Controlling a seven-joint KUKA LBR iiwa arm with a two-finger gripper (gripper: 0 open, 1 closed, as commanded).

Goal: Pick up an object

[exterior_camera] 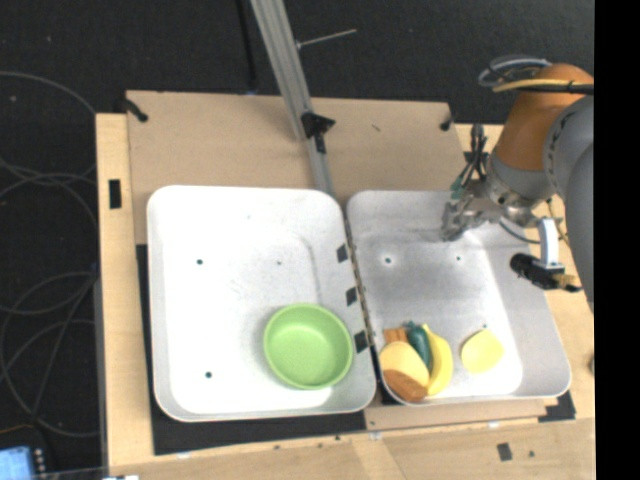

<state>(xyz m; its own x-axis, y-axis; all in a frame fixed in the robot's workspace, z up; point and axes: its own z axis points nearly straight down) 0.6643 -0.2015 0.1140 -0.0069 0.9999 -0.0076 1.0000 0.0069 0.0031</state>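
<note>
The likeliest targets sit in the right bin [400, 228]: a yellow lump [481, 351] at about 5 o'clock in the bin, and just beside it, at 6 o'clock, a heap against the front wall made of a banana [438, 360], a green piece [417, 345] and an orange-brown piece [404, 380]. In the left bin [200, 228] a green bowl [308, 345] rests at 5 o'clock.

The claw [458, 218] hangs over the right bin's 1 o'clock corner, well apart from all of them; it carries nothing, and whether it is spread or pinched I cannot tell (too small and dark).

Risks: the heap is crowded, so a grab there may knock pieces aside or clip the wall, and the rounded lump could squirt free.
</note>
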